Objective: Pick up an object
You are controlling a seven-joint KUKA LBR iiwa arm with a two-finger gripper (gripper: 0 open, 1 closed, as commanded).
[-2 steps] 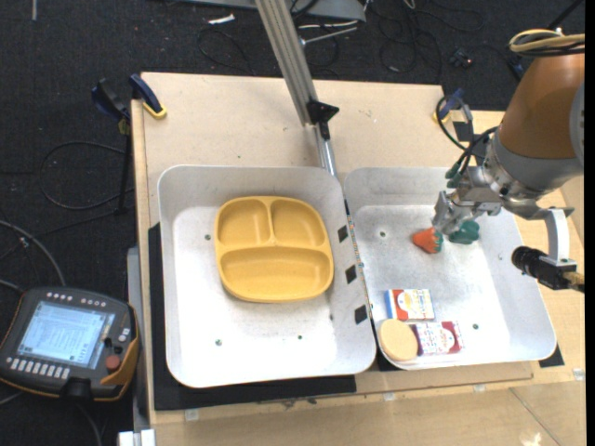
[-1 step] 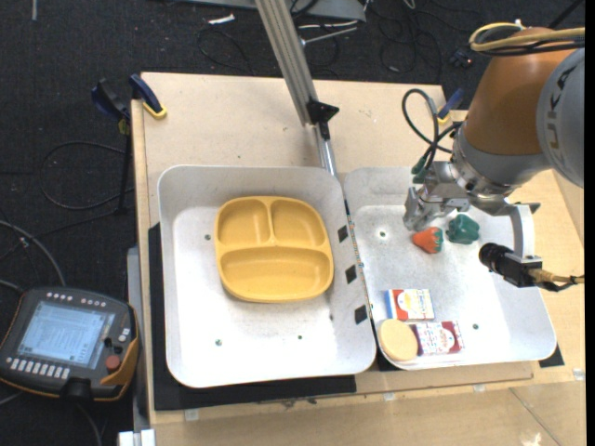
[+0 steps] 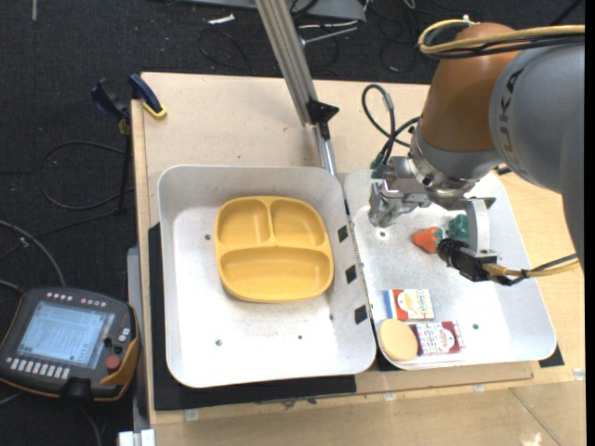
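My gripper (image 3: 382, 214) hangs low over the back left part of the right bin (image 3: 521, 337), near the wall shared with the left bin. Just to its right lies a small orange-red item (image 3: 425, 240) with a green piece (image 3: 458, 223) beside it, partly behind the arm's cabling. Toward the bin's front lie a white and red packet (image 3: 409, 303), a round tan disc (image 3: 400, 341) and a red packet (image 3: 438, 337). I see nothing carried by the gripper.
A yellow divided plate (image 3: 273, 248) sits in the left bin (image 3: 186, 342). A slanted metal pole (image 3: 290, 54) rises behind the bins. A teach pendant (image 3: 63, 340) lies off the bench at the lower left. A blue and yellow clamp (image 3: 141, 95) grips the bench's back left corner.
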